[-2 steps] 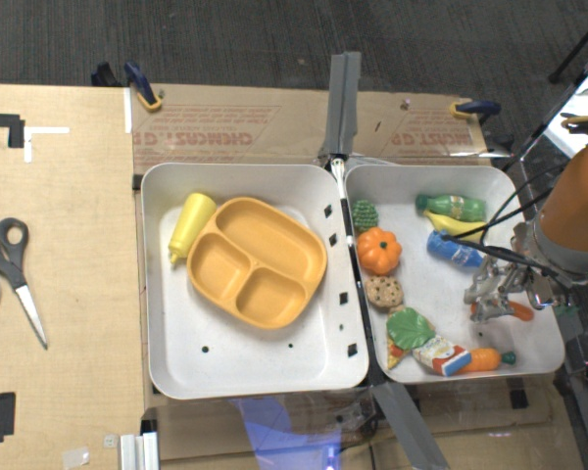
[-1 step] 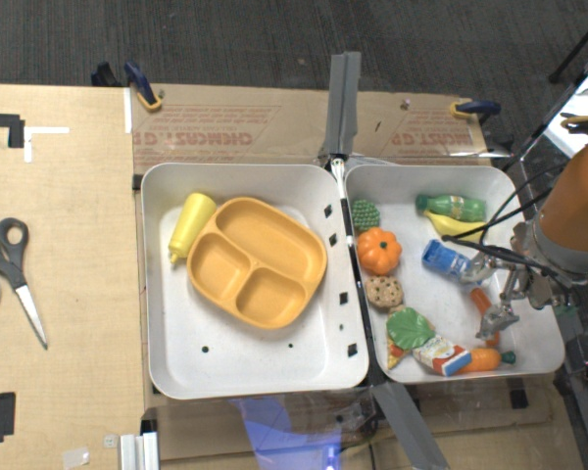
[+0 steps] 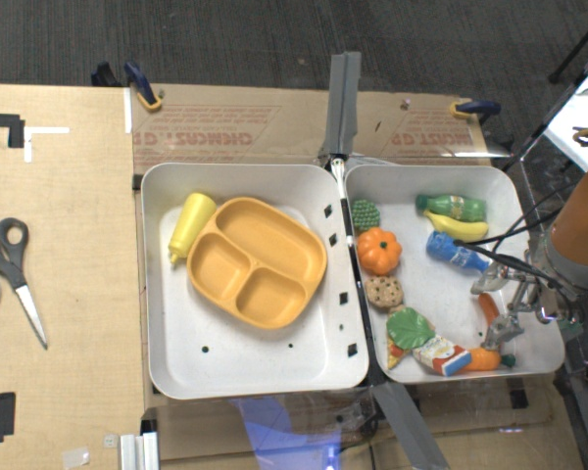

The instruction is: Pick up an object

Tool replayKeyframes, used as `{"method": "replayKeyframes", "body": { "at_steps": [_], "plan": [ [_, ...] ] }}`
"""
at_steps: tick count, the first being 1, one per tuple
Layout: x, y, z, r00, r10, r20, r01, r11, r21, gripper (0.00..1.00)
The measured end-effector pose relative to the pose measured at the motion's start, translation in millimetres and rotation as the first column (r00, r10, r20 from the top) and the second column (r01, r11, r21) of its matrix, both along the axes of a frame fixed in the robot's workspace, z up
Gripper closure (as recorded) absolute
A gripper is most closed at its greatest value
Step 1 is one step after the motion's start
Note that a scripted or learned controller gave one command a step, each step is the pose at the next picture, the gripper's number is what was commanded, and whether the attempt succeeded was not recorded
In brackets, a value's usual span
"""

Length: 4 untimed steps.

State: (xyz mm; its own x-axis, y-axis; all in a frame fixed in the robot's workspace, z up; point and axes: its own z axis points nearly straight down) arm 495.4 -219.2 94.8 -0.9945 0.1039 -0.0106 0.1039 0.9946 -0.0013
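The right bin holds several toy foods: a green bottle, a banana, a blue bottle, an orange pumpkin, a cookie, a green leafy piece, a white and red carton and a carrot. My gripper hangs low over the bin's right side, open. Its fingers stand on either side of a small red piece, one finger toward the blue bottle and the other toward the carrot. Whether they touch the red piece is unclear.
The left bin carries an orange divided plate and a yellow squeeze bottle beside it. A dark green textured piece lies by the divider wall. Scissors lie on the wooden bench at far left. Cables cross near the arm.
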Motion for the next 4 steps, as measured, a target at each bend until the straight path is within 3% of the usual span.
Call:
{"method": "replayKeyframes", "body": {
  "at_steps": [1, 2, 3, 4],
  "plan": [
    [23.5, -1.9, -1.2, 1.000, 0.014, -0.005, -0.014, 1.000, 0.001, 0.00],
    [25.4, -1.2, 9.0, 1.000, 0.017, 0.000, -0.017, 1.000, -0.001, 1.00],
    [25.5, -1.1, 9.1, 1.000, 0.017, 0.000, -0.017, 1.000, -0.001, 0.00],
    [13.2, -1.7, -2.0, 1.000, 0.010, -0.007, -0.010, 1.000, 0.002, 0.00]
  ]
}}
